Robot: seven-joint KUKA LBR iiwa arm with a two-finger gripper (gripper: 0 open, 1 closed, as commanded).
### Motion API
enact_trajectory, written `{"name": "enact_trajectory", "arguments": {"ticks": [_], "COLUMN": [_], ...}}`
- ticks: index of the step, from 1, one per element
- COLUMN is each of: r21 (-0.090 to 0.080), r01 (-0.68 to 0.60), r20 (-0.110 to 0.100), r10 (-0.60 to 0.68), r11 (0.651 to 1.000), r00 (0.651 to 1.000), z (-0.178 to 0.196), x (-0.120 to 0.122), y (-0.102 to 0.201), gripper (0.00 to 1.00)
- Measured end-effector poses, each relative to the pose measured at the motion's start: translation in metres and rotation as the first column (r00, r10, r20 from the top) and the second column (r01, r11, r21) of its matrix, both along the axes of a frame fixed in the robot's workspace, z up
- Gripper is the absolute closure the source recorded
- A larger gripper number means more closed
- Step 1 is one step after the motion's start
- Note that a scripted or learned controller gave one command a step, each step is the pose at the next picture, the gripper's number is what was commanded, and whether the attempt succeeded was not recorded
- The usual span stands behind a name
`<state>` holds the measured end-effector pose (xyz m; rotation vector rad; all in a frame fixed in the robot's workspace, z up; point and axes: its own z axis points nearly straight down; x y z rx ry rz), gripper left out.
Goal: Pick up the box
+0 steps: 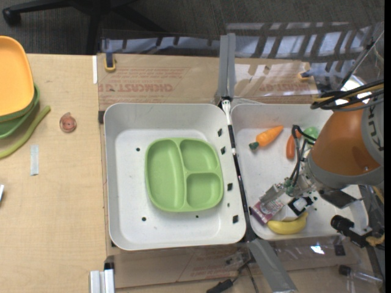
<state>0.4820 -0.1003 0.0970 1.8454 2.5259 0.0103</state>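
Note:
The box (269,204) is small, with a grey top and purple edges. It lies near the front left of the right bin (244,139), tilted against the bin wall. My gripper (293,194) is low in that bin, just to the right of the box and right up against its right end. The view is too small and cluttered to tell whether the box is gripped. Above the gripper, the arm's orange band (345,142) covers the bin's right part.
A banana (287,226) lies just in front of the gripper. A carrot (269,136), a small orange piece (289,148) and a green item (310,132) lie at the back. The left bin (122,163) holds a green divided plate (183,174).

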Motion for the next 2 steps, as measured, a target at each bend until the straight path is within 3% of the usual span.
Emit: {"name": "enact_trajectory", "arguments": {"ticks": [1,2], "r21": [0.0,-0.003], "r01": [0.0,-0.428], "r20": [0.0,-0.002], "r10": [0.0,0.428], "r11": [1.0,0.904], "r00": [1.0,0.904], "z": [0.0,0.0], "x": [0.0,0.0005], "y": [0.0,-0.0029], "gripper": [0.0,0.0]}}
